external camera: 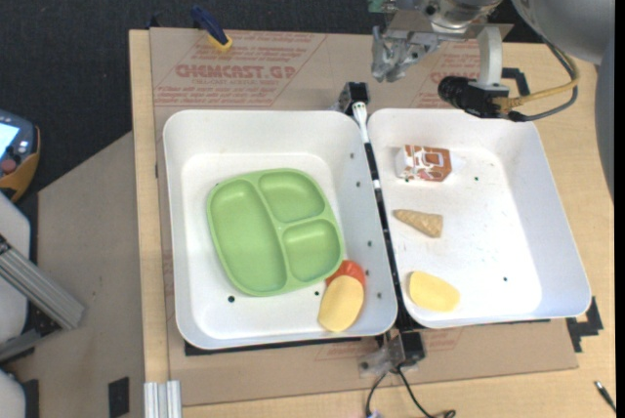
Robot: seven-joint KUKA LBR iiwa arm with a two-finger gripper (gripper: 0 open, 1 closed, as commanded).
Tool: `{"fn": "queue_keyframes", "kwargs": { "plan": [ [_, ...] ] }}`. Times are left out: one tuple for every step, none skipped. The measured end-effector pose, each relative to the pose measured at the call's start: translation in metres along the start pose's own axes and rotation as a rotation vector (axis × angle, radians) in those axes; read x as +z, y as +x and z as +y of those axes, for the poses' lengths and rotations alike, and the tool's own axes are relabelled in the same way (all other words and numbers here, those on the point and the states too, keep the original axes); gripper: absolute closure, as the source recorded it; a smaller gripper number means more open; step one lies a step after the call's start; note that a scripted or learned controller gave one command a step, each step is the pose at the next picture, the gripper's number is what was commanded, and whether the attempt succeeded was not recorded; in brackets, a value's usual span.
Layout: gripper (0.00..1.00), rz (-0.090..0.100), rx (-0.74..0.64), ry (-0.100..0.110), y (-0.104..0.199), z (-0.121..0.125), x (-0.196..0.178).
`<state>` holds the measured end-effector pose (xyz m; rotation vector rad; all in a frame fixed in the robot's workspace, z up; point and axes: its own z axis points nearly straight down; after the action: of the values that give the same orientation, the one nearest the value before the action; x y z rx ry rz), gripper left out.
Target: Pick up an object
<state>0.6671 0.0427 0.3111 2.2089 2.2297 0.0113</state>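
Observation:
In the right bin (pixel 532 211) lie a brown-and-white packet (pixel 424 163) near the back left, a tan wedge (pixel 418 223) in the middle left, and a pale yellow rounded piece (pixel 433 291) near the front left. My gripper (pixel 395 64) hangs high over the cardboard just behind the right bin's back-left corner, apart from every object. Nothing shows in it.
The left bin (pixel 186 211) holds a green divided plate (pixel 275 230) and a yellow-and-orange piece (pixel 341 301) at its front right corner. A black-and-white bar (pixel 369 174) runs along the seam between the bins. A blue-and-yellow clip (pixel 212 28) lies on the cardboard at back left.

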Motion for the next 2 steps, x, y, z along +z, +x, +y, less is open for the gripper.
{"fn": "queue_keyframes", "kwargs": {
  "plan": [
    [1.0, 0.002, 0.002, -0.015, 0.062, 0.001, -0.19],
    [1.0, -0.007, 0.022, 0.009, -0.07, -0.001, -0.168]
  ]
}}
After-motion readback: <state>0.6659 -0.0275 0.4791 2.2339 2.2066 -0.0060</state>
